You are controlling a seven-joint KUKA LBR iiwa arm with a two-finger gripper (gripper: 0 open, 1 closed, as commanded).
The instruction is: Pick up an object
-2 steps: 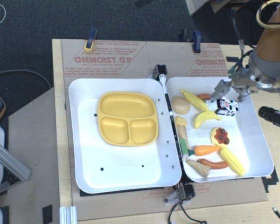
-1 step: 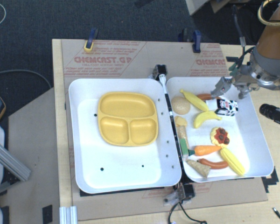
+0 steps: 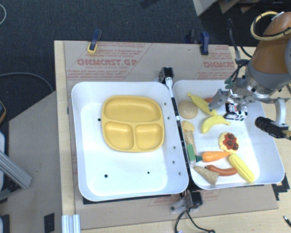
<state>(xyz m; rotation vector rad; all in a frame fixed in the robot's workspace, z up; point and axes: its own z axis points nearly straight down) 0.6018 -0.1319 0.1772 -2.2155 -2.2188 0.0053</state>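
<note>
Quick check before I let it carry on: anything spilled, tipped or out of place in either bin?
Nothing stands out. The yellow divided plate lies flat in the left bin. The toy food, including the banana, carrot and corn, all sits inside the right bin, loosely crowded. The tool is low over that bin's far end.

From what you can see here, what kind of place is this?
Probably a robotics lab test bench, not a kitchen: toy food such as a banana and carrot lies in a white bin, a protective board is clamped down, and the gripper hangs above.
</note>
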